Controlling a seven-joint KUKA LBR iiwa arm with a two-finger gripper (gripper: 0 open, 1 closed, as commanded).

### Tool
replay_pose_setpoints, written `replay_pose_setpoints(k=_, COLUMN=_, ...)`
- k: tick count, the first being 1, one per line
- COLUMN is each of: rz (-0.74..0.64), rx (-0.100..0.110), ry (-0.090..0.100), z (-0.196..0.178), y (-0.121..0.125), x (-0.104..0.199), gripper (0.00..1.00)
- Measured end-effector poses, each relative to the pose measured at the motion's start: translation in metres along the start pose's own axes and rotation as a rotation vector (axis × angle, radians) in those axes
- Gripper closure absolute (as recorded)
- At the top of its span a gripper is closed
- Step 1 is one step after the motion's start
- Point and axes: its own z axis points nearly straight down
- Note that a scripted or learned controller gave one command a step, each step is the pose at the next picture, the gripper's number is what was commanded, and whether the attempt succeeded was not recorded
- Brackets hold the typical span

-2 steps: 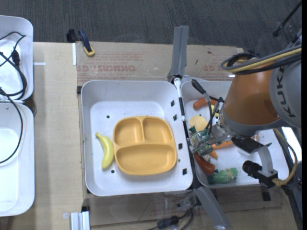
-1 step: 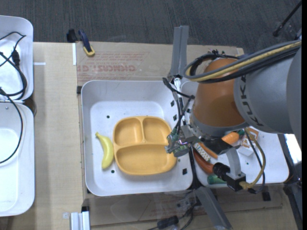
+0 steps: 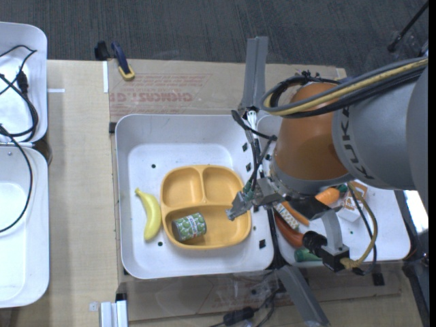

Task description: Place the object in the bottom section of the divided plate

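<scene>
The gripper (image 3: pixel 240 206) hangs over the right edge of the yellow divided plate (image 3: pixel 204 206), its 2 fingers slightly apart with nothing between them. Just left of and below it, the green can (image 3: pixel 189 226) lies on its side in the plate's bottom section, apart from the fingertips. Farther left, a banana (image 3: pixel 149 214) rests on the floor of the left white bin (image 3: pixel 129 182), just beside the plate's rim. To the right, under the arm, orange and green items sit in the right bin (image 3: pixel 388 240).
</scene>
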Motion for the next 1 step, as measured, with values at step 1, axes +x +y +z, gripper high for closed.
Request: replay_pose_setpoints(k=1, rz=0.069, rx=-0.001, ry=-0.001, z=-0.1085, y=-0.0109, x=-0.0441, gripper=0.0)
